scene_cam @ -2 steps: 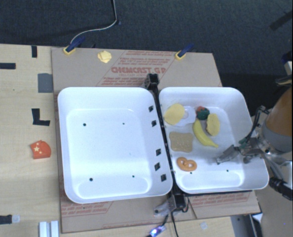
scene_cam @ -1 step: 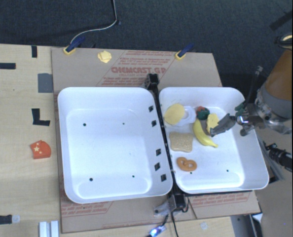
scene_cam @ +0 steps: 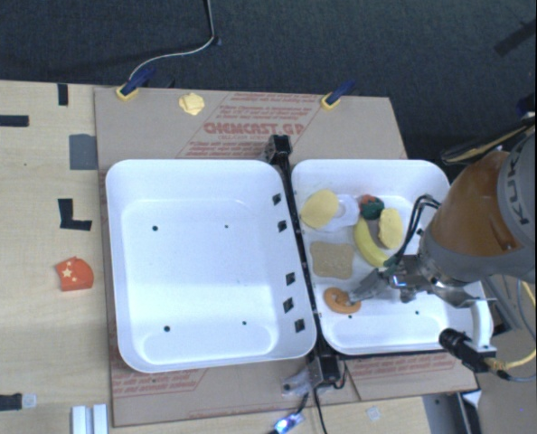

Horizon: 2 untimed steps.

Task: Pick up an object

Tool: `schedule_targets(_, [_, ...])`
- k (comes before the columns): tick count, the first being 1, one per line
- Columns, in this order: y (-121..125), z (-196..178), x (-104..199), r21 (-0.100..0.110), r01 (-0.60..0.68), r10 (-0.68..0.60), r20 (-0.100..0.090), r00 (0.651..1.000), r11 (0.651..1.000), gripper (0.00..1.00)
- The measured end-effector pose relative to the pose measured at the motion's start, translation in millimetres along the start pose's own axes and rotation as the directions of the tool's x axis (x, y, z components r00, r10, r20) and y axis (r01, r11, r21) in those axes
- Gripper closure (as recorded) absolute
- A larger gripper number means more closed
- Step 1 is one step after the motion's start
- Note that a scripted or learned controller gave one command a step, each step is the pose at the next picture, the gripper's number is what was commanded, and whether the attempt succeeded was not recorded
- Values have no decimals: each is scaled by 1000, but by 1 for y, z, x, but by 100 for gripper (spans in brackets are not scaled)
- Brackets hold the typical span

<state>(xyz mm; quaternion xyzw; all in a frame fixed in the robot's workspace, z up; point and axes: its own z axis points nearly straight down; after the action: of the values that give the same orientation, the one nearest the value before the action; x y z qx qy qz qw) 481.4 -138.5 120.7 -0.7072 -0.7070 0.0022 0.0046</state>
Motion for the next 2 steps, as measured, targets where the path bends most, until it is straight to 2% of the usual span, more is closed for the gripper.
schedule_targets(1, [79, 35, 41, -11, 5, -5, 3, 1000, 1000, 0])
schedule_targets(2, [147, 35, 34, -12, 2, -2, 4, 1000, 1000, 0])
